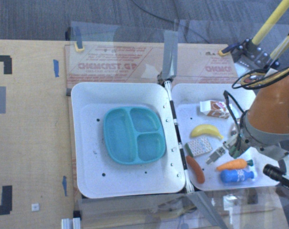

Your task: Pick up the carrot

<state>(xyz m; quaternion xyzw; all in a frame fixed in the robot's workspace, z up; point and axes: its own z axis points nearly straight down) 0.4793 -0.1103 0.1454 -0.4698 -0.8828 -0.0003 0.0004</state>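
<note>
- Leftward, a teal divided plate (134, 135) lies alone in the left bin (82, 128).
- Gripper (219, 153) hangs beside the carrot (232, 164), likely lining up; whether its fingers grip anything, I cannot tell.
- Carrot rests above a blue bottle (237, 176).

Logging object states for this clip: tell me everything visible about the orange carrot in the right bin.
The small orange toy carrot with a green tip looks like smooth plastic. It lies flat on the floor of the shallow white right-hand bin, near its front right corner, long axis roughly left to right, green end pointing right. The blue bottle with a white label lies right alongside it, toward the front; whether they touch is unclear. The arm's two-finger gripper hangs just left of its orange end, not around it.
</note>
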